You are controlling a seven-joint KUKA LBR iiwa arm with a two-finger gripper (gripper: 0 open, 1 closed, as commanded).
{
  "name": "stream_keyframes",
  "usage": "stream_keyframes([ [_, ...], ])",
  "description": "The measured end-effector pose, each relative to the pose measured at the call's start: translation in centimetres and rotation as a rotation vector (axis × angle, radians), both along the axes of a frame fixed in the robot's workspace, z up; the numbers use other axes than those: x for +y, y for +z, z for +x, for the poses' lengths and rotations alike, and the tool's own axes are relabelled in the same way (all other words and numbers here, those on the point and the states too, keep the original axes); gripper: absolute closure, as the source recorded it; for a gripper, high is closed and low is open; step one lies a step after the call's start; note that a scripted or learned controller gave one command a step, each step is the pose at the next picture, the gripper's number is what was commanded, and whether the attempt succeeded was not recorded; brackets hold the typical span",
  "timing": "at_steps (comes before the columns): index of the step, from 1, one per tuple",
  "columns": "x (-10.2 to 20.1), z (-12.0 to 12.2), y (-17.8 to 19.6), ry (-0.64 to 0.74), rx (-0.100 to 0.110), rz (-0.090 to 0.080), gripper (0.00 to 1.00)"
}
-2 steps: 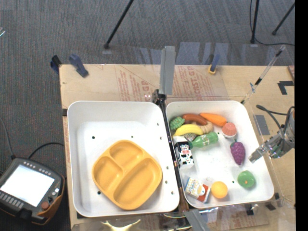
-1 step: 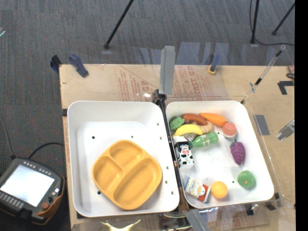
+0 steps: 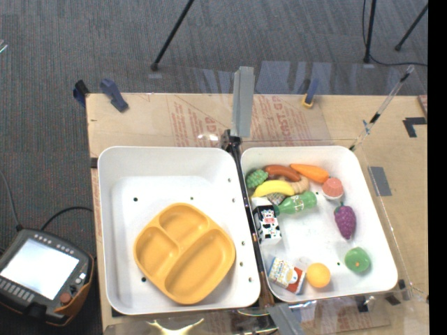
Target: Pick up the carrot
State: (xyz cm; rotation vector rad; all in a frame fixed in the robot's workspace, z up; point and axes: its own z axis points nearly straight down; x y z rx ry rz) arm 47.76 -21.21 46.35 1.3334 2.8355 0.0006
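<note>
carrot (image 3: 310,172) at far edge of right bin (image 3: 370,187), touching sausage (image 3: 281,171) on its left | long axis runs left-right, slight tilt | grapes (image 3: 345,221) well apart | jaws state: cannot tell | approach from right looks clear

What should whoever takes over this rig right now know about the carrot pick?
Carrot lies at the back of the right bin, beside the red sausage and above the banana; it looks to touch the sausage's end. Left bin holds the yellow divided plate. Done: nothing, the carrot sits untouched among the other toys. Left: the whole pick. Expect a crowded approach, with neighbours close on its left side.
</note>
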Motion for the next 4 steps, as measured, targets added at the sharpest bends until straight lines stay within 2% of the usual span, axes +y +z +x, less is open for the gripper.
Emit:
stream_keyframes([
  [1, 0.1, -0.1, -14.4, 0.343, 0.012, 0.005, 1.0],
  [2, -0.1, 0.0, -2.8, 0.369, -0.002, -0.004, 1.0],
  [3, 0.3, -0.3, -26.9, 0.572, 0.018, 0.011, 1.0],
  [4, 0.2, 0.0, -26.4, 0.572, 0.009, 0.003, 0.0],
])
